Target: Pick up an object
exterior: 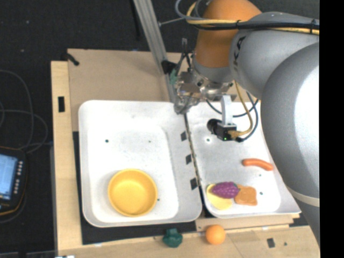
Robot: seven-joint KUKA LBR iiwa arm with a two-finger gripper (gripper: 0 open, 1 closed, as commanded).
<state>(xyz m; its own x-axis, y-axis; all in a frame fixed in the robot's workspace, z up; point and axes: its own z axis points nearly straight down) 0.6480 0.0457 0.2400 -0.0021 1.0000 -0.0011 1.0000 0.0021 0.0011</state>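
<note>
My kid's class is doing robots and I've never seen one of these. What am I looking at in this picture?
This is one camera fixed above a bench, looking down at a slant. The big grey and orange shape reaching in from the right is a robot arm; its end effector hangs over the far end of the right bin, near the divide. I cannot make out anything held in it. Two shallow white bins sit side by side. The left bin holds a yellow bowl. The right bin holds toy food: a carrot, purple grapes on a yellow piece, and an orange piece. An orange ball and a green object lie on the bench in front.
</note>
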